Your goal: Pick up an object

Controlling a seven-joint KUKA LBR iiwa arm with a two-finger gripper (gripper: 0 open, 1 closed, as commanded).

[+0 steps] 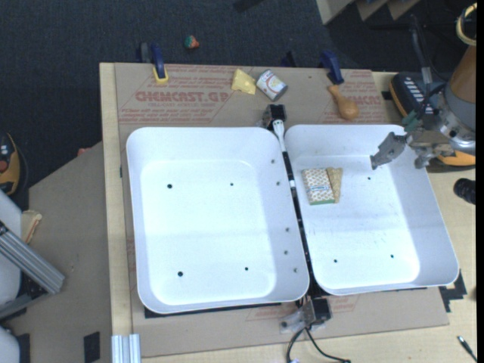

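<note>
Gripper [387, 151] sits over the right bin [423, 237], near its 1 o'clock corner, arm coming in from 3 o'clock. Can't tell how far the pincer is open: it reads as one grey angled shape against the white bin floor, too small to separate. Nothing visible between or against it; it's well apart from the object.

Object: a small flat sponge-like pad [323, 185], pale with a speckled green-white face and a tan strip along its 3 o'clock side. Lies flat in the right bin toward 10 o'clock, near the wall shared with the left bin [151, 225]. Probably two layers or two pieces stacked, hard to say at this resolution.

Wrist and upper arm are cut off at the frame's 3 o'clock edge. On the bench [219, 89] past the bins at 12 o'clock: a yellow piece [243, 82], a small white box [271, 85], a wooden-looking tool [342, 103].
</note>
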